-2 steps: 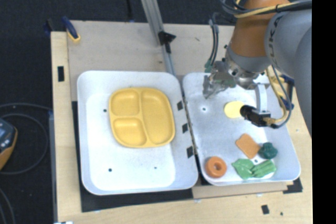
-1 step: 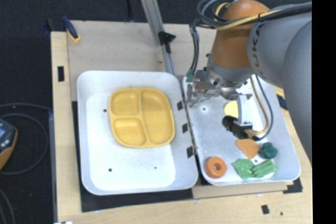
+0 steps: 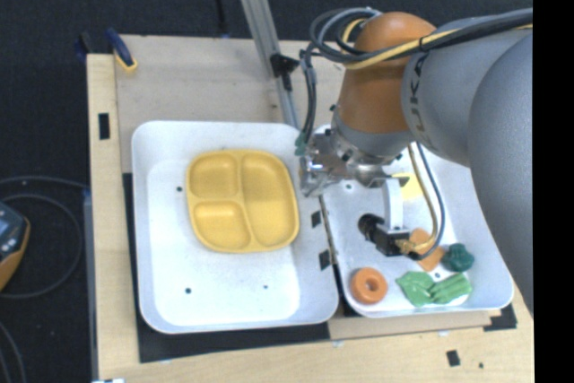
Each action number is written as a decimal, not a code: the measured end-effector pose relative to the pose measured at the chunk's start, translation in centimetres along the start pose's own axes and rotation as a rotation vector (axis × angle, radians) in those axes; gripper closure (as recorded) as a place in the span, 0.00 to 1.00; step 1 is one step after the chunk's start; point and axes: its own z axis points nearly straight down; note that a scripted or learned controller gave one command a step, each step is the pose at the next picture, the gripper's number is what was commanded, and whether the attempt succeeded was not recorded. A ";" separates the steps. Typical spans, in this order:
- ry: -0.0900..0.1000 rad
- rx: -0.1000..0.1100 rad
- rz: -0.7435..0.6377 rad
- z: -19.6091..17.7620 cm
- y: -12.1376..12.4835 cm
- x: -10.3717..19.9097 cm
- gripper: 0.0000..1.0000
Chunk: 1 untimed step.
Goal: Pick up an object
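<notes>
A yellow three-compartment plate (image 3: 242, 200) lies in the left bin (image 3: 170, 300). In the right bin (image 3: 489, 247), near its front edge, lie an orange ring (image 3: 369, 284), a light green crumpled piece (image 3: 435, 288), a dark green piece (image 3: 459, 258) and a small orange piece (image 3: 428, 254). My gripper (image 3: 311, 175) hangs over the wall between the two bins, just right of the plate's right rim and well behind the small things. The arm's orange band and grey body hide the back half of the right bin.
A slanted metal rail (image 3: 256, 13) rises behind the bins. A blue and yellow clamp (image 3: 121, 49) sits at the bench's back left corner. The left bin has bare floor in front of the plate.
</notes>
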 end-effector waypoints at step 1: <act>0.000 -0.003 -0.001 -1.9 -1.8 4.5 1.00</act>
